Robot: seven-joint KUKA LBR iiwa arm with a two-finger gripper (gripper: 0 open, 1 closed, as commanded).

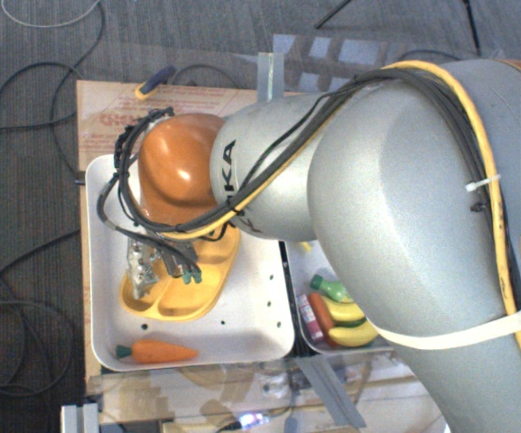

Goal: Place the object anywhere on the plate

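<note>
A carrot (156, 352) is seen lying crosswise in the left bin (251, 332), at about six o'clock from the gripper (143, 273). The gripper is poised over a yellow plate (201, 291); its grip cannot be told. Toy fruit (341, 318) is heaped in the right bin, at three o'clock.

This place looks like a robotics lab and not a home. A big grey industrial arm (377, 206) with cables tied along its body reaches over two white bins (242, 341) on a wooden bench (106, 106), and the bins hold toy food, such as a plastic carrot (156, 353) and a banana (355, 332). Loose black cables (25, 88) lie across the grey carpet floor (25, 269) around the bench.
</note>
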